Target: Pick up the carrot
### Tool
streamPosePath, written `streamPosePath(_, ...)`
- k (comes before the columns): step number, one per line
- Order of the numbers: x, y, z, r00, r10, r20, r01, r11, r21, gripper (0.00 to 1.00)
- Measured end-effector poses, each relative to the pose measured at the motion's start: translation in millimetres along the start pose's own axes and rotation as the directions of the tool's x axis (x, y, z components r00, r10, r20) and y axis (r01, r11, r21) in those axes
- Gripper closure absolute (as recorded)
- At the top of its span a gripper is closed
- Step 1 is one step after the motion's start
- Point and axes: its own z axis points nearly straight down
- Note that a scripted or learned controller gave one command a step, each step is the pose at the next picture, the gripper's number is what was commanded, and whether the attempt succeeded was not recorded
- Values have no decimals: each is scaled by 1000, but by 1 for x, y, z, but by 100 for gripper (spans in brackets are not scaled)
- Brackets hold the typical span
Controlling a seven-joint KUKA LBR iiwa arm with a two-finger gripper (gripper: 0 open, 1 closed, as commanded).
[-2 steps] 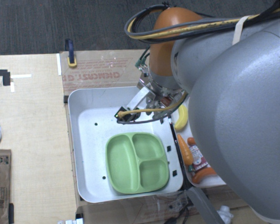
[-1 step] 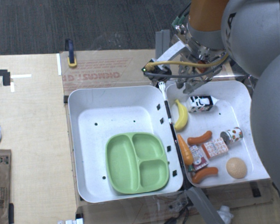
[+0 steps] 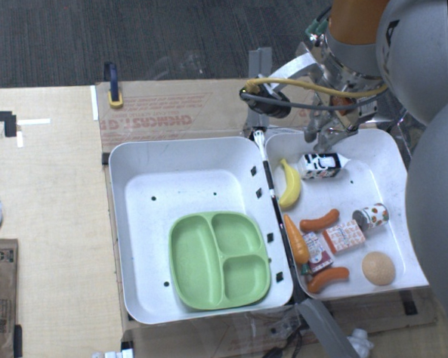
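Note:
The carrot (image 3: 295,242) is orange and tapered. It lies in the right bin (image 3: 396,173) along that bin's left wall, just below a banana (image 3: 289,184). My gripper (image 3: 320,136) hangs over the far end of the right bin, directly above a black-and-white carton (image 3: 321,164) and well behind the carrot. Its fingers stand open with nothing between them.
Beside the carrot lie two sausages (image 3: 320,221) (image 3: 328,278), a red-and-white box (image 3: 343,237), a small can (image 3: 371,216) and a tan ball (image 3: 378,268). The left bin (image 3: 135,218) holds a green divided plate (image 3: 220,259). Cables (image 3: 280,99) hang behind the bins.

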Motion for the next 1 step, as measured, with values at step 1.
streamPosePath(1,66,-33,93,952,-307,2,307,952,1,100)
